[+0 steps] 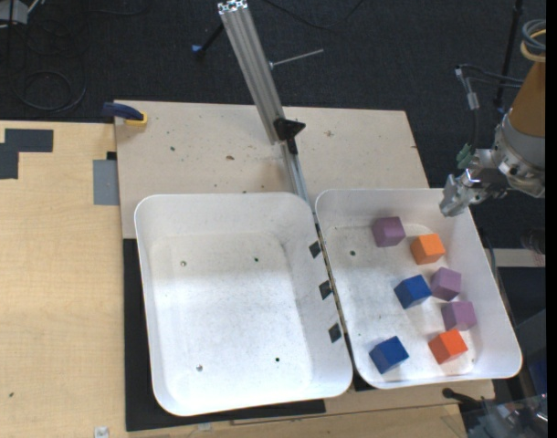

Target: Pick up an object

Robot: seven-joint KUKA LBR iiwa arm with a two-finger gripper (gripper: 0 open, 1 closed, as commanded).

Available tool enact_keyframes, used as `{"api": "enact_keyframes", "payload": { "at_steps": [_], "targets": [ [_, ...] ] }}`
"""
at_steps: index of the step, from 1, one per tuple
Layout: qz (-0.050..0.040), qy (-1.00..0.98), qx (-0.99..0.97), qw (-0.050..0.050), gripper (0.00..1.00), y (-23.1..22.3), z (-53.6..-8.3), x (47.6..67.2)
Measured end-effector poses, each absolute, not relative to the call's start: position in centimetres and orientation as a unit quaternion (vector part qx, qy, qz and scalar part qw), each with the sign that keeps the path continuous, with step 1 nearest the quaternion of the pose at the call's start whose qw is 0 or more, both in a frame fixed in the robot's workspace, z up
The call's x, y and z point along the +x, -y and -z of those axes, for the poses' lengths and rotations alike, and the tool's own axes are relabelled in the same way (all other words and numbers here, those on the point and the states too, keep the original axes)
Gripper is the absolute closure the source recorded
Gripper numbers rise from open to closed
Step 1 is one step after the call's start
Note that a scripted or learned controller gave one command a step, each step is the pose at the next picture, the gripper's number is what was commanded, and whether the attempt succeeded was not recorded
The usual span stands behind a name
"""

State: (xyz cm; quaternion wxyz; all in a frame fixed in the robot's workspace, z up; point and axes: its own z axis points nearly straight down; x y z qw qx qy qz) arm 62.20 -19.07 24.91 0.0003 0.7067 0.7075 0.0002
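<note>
Camera view looks down at a slant on a light wooden bench (50,272) with a paler speckled board (205,149) set on it, and dark carpeted floor with loose cables beyond. Two shallow white bins sit side by side on the board: the left bin (160,245) and the right bin (498,336), their inner rims touching along a seam marked by small black clips. A ribbed aluminium rail (251,57) slants up from the seam toward the top of the frame. A blue-and-yellow clamp (125,113) grips the board's far left corner.

All the blocks lie in the right bin: a purple block (387,231) nearest the far rim, an orange block (427,247) just beside it, a blue block (412,291) touching another purple one (446,283), a third purple (459,315) below that, a red-orange block (448,346), and a second blue block (388,354) near the front.

Reaching in from the right, the tool (454,197) hangs over the right bin's far right rim, apart from every block; the orange block lies nearest, below and to its left. Whether it is open or closed I cannot tell; nothing is seen in its grasp.
</note>
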Motion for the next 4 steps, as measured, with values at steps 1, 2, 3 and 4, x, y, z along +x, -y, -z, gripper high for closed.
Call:
{"api": "enact_keyframes", "payload": {
  "at_steps": [1, 2, 3, 4],
  "targets": [
    [0.0005, -0.709, 0.706, -0.003, 1.00, 13.9, -23.7, 60.9],
    [0.0010, -0.708, 0.706, -0.003, 1.00, 9.8, -22.8, 58.7],
    [0.0012, -0.709, 0.706, -0.003, 1.00, 4.7, -21.7, 56.8],
    [0.0013, -0.708, 0.706, -0.003, 1.00, -0.6, -21.1, 54.4]
  ]
}}
